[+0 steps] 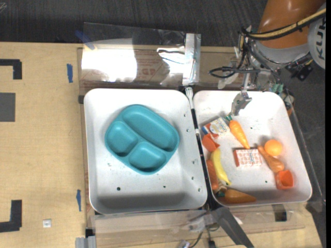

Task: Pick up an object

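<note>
- Desk (36, 138), tan, spread far to the left of the hand and under both bins.
- Arm (289, 14), grey with an orange band, reaching in from the upper right and bent down over the far edge of the right bin.
- Left bin (98, 190), white, left of the hand, bearing a teal divided tray (142, 138) with three compartments.
- Right bin (297, 180), white, directly under the hand and extending toward the near side.
- Hand (239, 106), pointing down at the bin's far part; open or closed cannot be told; nothing seen gripped.
- Yellow banana (221, 167), well nearer than the hand, lying lengthwise by the bin's left wall.
- Carrot (239, 132), orange, slim and tapered, just below the hand, tilted with its thick end close to it.
- Red-and-white carton (247, 157), nearer than the carrot.
- Orange ball (273, 148), to the right of the carton.
- Small orange cup (285, 179), in the near right corner, well apart from the hand.
</note>
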Controlling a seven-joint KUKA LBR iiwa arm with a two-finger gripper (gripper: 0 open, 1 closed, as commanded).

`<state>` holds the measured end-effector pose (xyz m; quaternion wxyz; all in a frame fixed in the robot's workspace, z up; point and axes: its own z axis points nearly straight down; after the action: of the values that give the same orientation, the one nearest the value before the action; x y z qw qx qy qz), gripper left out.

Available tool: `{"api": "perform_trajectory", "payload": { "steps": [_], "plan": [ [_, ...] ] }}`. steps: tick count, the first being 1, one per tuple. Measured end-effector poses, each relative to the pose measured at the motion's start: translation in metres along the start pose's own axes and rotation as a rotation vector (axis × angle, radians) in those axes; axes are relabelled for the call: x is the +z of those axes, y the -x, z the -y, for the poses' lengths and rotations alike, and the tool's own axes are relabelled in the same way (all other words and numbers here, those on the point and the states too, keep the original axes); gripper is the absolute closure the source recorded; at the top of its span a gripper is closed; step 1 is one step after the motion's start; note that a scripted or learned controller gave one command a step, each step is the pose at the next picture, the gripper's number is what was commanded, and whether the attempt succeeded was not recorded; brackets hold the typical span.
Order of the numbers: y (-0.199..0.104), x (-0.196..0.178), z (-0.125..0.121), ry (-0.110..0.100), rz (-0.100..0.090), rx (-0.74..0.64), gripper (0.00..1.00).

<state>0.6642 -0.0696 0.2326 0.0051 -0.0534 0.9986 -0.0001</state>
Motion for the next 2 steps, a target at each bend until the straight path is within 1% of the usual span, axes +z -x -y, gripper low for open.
{"api": "perform_trajectory", "payload": {
  "steps": [1, 2],
  "plan": [
    [-0.120, 0.014, -0.013, 0.000, -0.005, 0.077, 0.00],
    [-0.084, 0.128, 0.022, -0.001, 0.012, 0.291, 0.00]
  ]
}}
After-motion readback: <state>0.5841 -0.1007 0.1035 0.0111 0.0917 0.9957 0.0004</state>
